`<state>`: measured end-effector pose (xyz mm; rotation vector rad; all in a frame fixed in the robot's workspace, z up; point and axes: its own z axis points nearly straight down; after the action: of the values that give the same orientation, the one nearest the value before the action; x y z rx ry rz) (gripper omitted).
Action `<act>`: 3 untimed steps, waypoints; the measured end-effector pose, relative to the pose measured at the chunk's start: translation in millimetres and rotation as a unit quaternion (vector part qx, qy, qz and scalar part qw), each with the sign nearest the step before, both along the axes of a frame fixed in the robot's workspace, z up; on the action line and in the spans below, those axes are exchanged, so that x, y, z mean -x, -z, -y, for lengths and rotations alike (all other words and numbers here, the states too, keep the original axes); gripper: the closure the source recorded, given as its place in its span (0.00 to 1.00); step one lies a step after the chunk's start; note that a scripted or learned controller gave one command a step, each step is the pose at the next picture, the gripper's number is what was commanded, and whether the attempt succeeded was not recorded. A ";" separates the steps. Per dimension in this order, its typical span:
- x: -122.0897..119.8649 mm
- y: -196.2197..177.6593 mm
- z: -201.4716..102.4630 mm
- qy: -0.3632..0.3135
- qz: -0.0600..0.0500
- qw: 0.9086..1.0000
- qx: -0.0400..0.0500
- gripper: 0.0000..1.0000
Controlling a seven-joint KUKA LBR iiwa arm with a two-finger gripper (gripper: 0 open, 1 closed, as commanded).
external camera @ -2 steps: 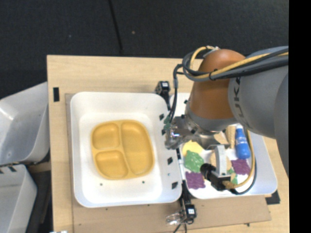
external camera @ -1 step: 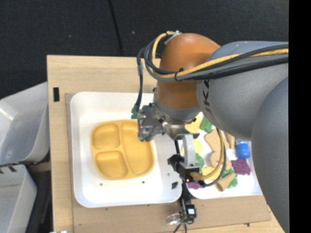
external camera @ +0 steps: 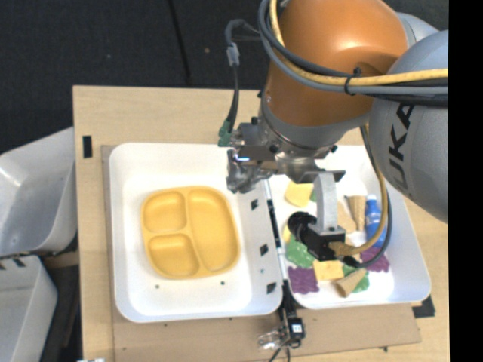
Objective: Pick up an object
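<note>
Two letters, "UK", read on the grey arm [external camera: 423, 127].

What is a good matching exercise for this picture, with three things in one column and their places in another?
Things:
1. yellow tray
2. purple toy
3. arm

Places:
A. above the right bin
B. in the left bin
C. at the near edge of the right bin, among small toys

Pairs: 1-B, 2-C, 3-A
</note>
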<state>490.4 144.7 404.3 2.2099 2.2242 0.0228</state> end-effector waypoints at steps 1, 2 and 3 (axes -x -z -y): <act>-32.5 137.9 -14.0 0.003 -0.013 1.000 0.005 1.00; -48.1 163.4 -80.2 0.000 -0.008 1.000 0.003 1.00; -37.1 128.0 -76.6 0.001 -0.007 1.000 0.002 1.00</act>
<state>527.5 221.3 276.2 2.2169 2.2259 0.0025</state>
